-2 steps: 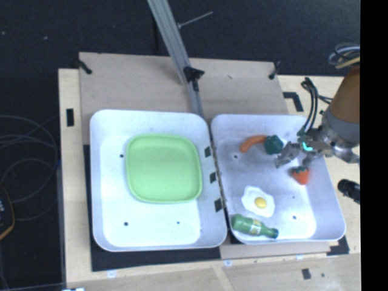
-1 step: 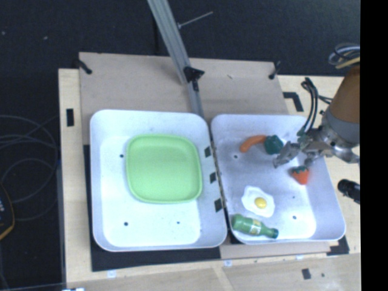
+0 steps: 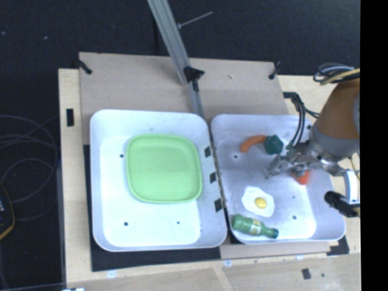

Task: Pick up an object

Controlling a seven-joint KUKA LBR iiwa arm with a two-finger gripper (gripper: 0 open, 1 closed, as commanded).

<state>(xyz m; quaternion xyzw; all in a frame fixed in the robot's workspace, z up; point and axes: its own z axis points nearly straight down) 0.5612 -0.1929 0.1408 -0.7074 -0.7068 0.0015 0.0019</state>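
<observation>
Camera view, looking down at a slant. Two shallow white plastic bins side by side on a pale wooden bench [image 3: 70, 180], each smooth, glossy, round-cornered. Left bin [image 3: 109, 223]: one square light-green plastic plate [image 3: 163, 168] with rounded corners and a raised rim, lying flat near the middle. Right bin [image 3: 303, 223]: an orange carrot-shaped toy [image 3: 251, 143] with a dark teal cap-like piece [image 3: 273, 143] touching its right end, toward the far wall; a flat fried-egg toy [image 3: 258, 202], white with a round yellow yolk, near the middle; a green bottle [image 3: 254, 227] with a yellow label, lying on its side along the near wall. Small red-orange object [image 3: 301, 176], shape unclear, just beside the metal two-finger gripper [image 3: 280, 165], low over the right bin between carrot and egg. Finger spacing: cannot tell, too blurred. Grey arm with orange band [image 3: 336, 117] entering from the right.
</observation>
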